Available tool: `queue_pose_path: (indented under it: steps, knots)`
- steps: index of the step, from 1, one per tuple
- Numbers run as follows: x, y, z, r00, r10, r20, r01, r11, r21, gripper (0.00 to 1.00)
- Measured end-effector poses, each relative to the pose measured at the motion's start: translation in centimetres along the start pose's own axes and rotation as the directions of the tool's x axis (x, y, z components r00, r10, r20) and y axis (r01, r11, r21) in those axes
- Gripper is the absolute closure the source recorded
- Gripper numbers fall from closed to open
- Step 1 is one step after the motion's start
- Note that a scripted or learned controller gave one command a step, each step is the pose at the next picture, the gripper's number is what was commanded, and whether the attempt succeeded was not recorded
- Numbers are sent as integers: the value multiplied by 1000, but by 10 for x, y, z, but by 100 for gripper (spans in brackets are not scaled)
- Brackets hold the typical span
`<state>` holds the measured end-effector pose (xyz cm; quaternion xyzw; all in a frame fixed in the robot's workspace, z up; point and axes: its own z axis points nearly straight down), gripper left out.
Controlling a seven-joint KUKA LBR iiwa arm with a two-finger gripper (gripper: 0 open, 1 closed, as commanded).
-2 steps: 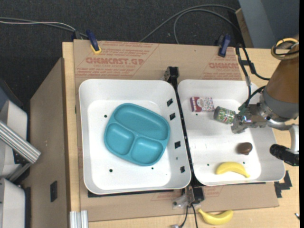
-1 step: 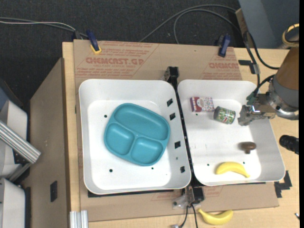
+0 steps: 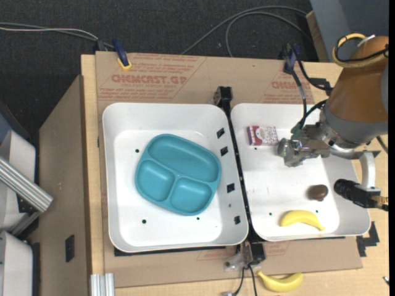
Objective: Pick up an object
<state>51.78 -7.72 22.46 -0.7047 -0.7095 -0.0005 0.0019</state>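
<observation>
Bins: two white, left bin (image 3: 117, 184), right bin (image 3: 265, 224).
Left bin: one teal divided plate (image 3: 178, 174).
Right bin: one banana (image 3: 302, 219), one brown lump (image 3: 318, 193), possibly a fruit, one small carton (image 3: 261, 135).
Gripper (image 3: 292, 154): above right bin, beside carton; opening cannot be judged.

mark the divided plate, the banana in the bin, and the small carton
teal divided plate (image 3: 178, 174): camera view, on the ridge where its compartments meet.
banana (image 3: 302, 220): camera view, middle of its curved body, in the right bin.
small carton (image 3: 262, 135): camera view, centre of its printed face.
</observation>
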Motion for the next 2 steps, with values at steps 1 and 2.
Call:
queue_pose_path:
  steps: [1, 2]
  knots:
    - [56, 7, 10, 1000, 0, 0, 0, 1000, 2, 100]
    - [115, 2, 7, 1000, -1, -1, 1, 1000, 0, 100]
